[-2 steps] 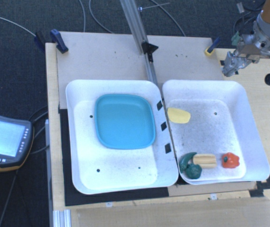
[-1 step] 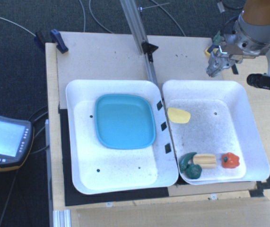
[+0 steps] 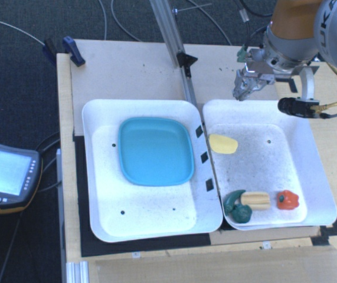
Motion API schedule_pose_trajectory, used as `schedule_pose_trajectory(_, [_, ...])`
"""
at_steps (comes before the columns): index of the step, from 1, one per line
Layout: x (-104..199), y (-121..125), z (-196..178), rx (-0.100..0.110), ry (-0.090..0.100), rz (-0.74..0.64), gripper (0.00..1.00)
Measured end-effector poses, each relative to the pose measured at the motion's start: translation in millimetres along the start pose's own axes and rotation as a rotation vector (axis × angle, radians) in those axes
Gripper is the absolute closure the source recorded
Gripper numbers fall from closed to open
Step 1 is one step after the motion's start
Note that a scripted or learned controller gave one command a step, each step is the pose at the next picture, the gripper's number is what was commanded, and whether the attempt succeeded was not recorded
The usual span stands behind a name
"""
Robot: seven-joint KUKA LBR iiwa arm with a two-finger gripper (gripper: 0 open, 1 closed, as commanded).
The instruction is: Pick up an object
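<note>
The gripper (image 3: pixel 243 92) hangs over the right bin's (image 3: pixel 310 152) back edge. I cannot tell its state. A yellow toy (image 3: pixel 223 144) lies below.

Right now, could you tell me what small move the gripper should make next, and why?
Probably forward and down toward the pale yellow lemon-shaped piece. The two-finger gripper hangs above the right white bin's far rim holding nothing, and that piece is the nearest object, lying apart from the others.
</note>
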State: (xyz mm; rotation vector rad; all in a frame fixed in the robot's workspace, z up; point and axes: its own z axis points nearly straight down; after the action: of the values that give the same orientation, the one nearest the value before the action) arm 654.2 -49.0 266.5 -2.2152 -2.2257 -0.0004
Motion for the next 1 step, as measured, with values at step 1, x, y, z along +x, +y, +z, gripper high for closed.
schedule_pose_trajectory(1, [61.4, -3.2, 5.5, -0.001, 0.000, -0.001, 1.00])
